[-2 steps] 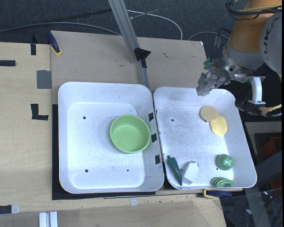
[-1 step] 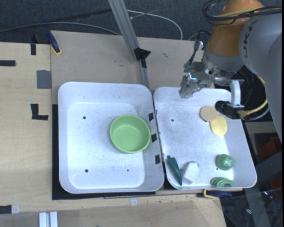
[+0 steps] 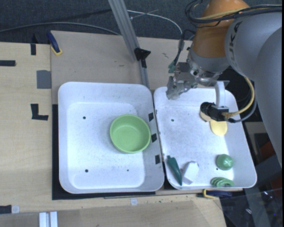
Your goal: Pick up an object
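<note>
Green bowl (image 3: 129,134) sits upright in left bin (image 3: 71,126), just left of divider between bins; likeliest target, you judge. Gripper (image 3: 174,92) hovers over right bin (image 3: 180,122) far corner, well apart from bowl; open or closed state unreadable. Nothing gripped.

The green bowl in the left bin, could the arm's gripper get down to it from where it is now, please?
Probably yes. The green bowl sits alone in the left bin, mouth up, with nothing over or beside it. The gripper is above the right bin's far corner, so it would only need to cross the divide.
</note>
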Motion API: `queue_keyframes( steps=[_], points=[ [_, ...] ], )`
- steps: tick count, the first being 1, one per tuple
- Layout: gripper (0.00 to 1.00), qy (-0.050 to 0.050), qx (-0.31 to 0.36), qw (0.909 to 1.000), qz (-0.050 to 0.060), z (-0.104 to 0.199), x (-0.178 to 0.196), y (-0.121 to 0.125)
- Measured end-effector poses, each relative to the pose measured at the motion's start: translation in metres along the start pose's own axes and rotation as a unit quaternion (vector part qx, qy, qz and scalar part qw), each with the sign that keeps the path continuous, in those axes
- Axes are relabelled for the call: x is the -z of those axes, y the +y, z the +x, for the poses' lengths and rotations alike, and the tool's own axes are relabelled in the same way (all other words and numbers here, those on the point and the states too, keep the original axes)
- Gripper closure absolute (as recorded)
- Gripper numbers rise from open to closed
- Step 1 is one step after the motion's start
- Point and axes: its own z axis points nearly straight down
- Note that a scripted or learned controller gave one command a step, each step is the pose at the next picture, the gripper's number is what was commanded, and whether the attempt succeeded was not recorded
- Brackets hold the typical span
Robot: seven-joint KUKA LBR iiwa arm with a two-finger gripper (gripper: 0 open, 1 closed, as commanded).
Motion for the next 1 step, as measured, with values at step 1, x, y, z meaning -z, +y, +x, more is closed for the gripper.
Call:
queue_keyframes(
  steps=[1],
  points=[
    [1.0, 0.0, 0.001, 1.0, 0.0, 0.0595, 0.0047, 0.0]
  ],
)
